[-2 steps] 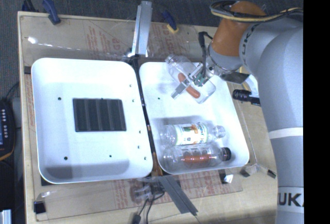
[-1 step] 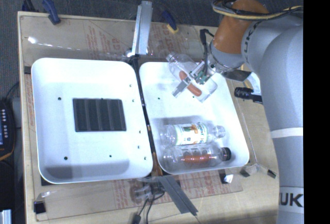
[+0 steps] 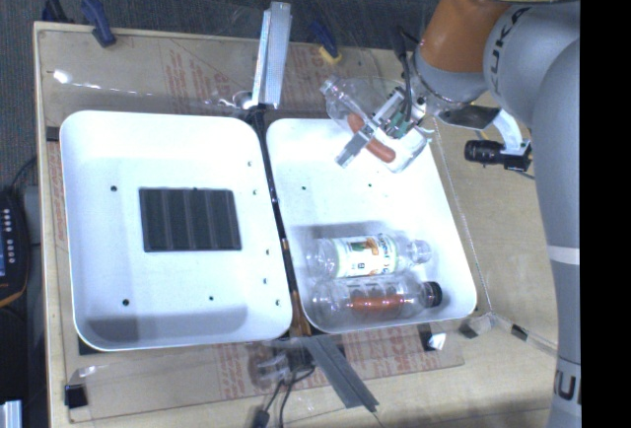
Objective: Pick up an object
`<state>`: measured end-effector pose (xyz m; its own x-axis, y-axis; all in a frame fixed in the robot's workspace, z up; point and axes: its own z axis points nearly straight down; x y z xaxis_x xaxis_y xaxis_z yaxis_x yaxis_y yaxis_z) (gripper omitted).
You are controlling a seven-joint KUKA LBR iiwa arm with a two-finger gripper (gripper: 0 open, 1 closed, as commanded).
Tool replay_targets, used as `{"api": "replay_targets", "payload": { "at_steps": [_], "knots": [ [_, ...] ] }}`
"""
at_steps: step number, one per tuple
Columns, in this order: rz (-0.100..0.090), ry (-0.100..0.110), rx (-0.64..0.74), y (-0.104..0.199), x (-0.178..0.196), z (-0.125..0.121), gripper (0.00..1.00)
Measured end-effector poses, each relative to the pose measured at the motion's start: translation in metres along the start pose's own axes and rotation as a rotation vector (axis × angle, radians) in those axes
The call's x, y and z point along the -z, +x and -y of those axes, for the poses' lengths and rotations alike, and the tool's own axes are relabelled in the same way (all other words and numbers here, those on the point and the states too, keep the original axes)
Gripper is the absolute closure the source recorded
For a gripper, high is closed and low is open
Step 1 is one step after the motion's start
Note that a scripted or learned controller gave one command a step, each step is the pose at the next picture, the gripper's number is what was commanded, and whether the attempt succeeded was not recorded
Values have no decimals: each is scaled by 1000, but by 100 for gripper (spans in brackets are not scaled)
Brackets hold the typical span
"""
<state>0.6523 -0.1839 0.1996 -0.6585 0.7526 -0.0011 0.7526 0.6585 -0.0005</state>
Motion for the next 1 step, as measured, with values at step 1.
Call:
{"api": "replay_targets", "payload": {
  "at_steps": [1],
  "knots": [
    [-3, 2, -135, 19, -39, 16, 100]
  ]
}}
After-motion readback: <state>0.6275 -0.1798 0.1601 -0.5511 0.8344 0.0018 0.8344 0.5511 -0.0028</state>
